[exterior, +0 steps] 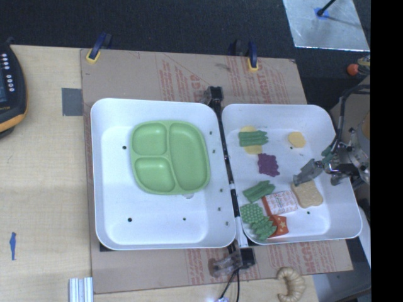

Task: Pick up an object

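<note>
The right bin (327,225) holds several toy foods. There are green beans on a yellow piece (252,138), a round yellow slice (296,139), a purple grape bunch (269,163), a green pod (259,190), a red and white packet (280,203), a cluster of peas (255,217) and a tan bread slice (308,195). My gripper (306,173) reaches in from the right. It hangs low over the right part of this bin, just above the bread slice's upper edge and right of the grapes. I see nothing held in it.
The left bin (113,219) carries a green divided plate (170,156). Both bins sit on a cardboard sheet (157,80) clamped at its far edge. A teach pendant (9,87) lies at the far left, and a tan curled object (289,284) lies below the right bin.
</note>
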`<control>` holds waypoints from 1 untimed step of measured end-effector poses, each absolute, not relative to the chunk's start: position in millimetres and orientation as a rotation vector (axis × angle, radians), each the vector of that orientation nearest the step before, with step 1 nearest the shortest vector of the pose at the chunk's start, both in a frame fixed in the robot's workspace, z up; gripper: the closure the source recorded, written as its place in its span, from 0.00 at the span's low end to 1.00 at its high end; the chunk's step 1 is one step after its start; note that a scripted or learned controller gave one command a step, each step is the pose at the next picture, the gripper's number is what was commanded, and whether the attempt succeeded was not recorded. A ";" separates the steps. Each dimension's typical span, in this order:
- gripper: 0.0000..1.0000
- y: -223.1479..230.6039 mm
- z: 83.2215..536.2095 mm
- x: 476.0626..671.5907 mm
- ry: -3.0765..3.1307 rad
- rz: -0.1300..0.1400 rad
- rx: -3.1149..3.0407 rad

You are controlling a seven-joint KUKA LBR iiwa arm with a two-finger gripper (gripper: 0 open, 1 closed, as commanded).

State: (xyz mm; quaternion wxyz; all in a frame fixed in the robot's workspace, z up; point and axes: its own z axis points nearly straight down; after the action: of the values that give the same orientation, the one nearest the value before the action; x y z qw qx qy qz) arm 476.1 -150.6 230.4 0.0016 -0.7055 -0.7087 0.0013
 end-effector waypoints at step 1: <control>0.00 -105.1 88.1 513.7 -2.235 -0.006 -2.213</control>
State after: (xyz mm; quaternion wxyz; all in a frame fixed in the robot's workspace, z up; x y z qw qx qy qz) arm 513.7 -105.1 88.1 -0.0018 -0.7037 -0.7105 -0.0020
